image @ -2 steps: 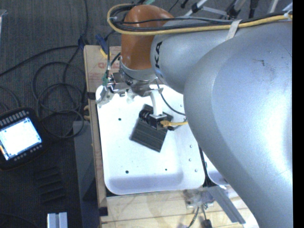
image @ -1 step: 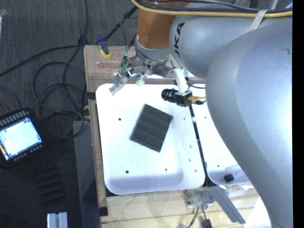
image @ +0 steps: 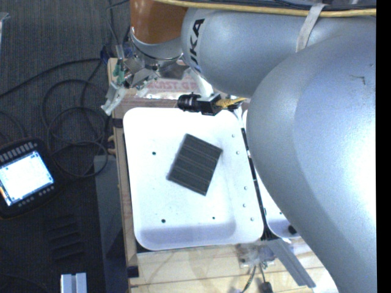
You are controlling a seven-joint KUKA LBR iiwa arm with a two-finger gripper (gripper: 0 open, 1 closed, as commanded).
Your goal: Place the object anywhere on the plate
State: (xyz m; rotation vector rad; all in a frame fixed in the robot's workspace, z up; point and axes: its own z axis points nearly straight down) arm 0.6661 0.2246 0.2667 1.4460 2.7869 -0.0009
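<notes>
A dark grey, ribbed rectangular slab (image: 195,164) lies flat and skewed near the middle of the frame, on the floor of the left shallow white bin (image: 143,224). Nothing is touching it. Whether this slab is the plate or the object to be placed cannot be told (no other loose item is made out in the bin). The gripper (image: 122,84) is seen at the upper left of the frame, beyond the bin's far rim and well apart from the slab; whether anything is held cannot be told. The grey arm with its orange band (image: 153,17) covers most of the right side of the frame, so the second bin is largely hidden. A miss could be expected if the descent is aimed at the slab's skewed edge, since a flat, thin piece may slip or be pushed aside.
</notes>
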